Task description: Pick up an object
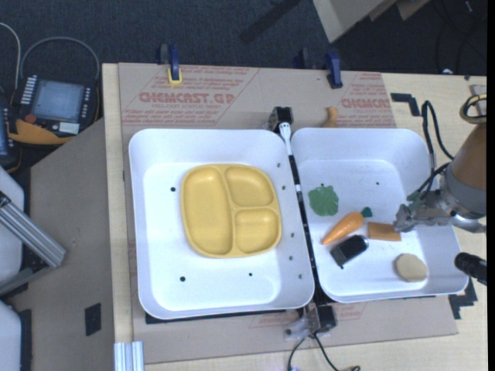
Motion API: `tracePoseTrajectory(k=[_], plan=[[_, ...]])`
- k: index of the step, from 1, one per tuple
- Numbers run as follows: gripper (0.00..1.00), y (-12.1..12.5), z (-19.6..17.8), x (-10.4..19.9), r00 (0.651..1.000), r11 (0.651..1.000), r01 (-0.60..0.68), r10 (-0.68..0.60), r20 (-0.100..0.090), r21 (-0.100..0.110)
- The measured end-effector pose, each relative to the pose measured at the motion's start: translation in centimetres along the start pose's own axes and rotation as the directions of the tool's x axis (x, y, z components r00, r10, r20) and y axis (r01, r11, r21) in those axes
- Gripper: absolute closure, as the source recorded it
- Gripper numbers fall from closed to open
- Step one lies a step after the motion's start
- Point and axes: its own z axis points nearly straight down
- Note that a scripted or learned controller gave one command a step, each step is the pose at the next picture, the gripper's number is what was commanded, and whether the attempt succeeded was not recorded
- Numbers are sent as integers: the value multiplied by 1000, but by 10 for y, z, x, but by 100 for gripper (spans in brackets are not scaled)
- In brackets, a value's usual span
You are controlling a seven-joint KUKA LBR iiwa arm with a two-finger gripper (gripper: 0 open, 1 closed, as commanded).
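A: Start near. What sits closest in the right bin (363, 141)?

B: A tan, rounded lump (411, 267) by the near right corner, and left of it a small black block (349, 250). Just beyond the block lies an orange carrot (343, 226), tilted, its thick end touching or nearly touching the block.

A: And the hand?

B: The hand (405, 218) is low at the right side of that bin, at the right end of a short brown stick-like piece (384, 233). That placing suggests the brown piece is the chosen object. Whether the hand is clenched or released I cannot tell; its tip is small and blurred, and I cannot see anything between its parts.

A: Farther back?

B: A green leafy toy (324, 200) lies apart from the rest, and a small dark green bit (366, 212) sits beside the carrot's tip. The left bin (155, 215) holds a yellow divided plate (230, 209), lying flat in the middle.

A: Anything cut off?

B: The arm (468, 176) runs out at the right, so most of it goes unseen. Both bins rest on the bench (116, 207).
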Motion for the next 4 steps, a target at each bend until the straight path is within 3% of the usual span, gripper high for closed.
tracePoseTrajectory(k=[3,4], plan=[[100,9,-172,3,1000,1000,2,-2,3,-7],[100,35,-166,57,1000,1000,8,-8,-1,-3]])
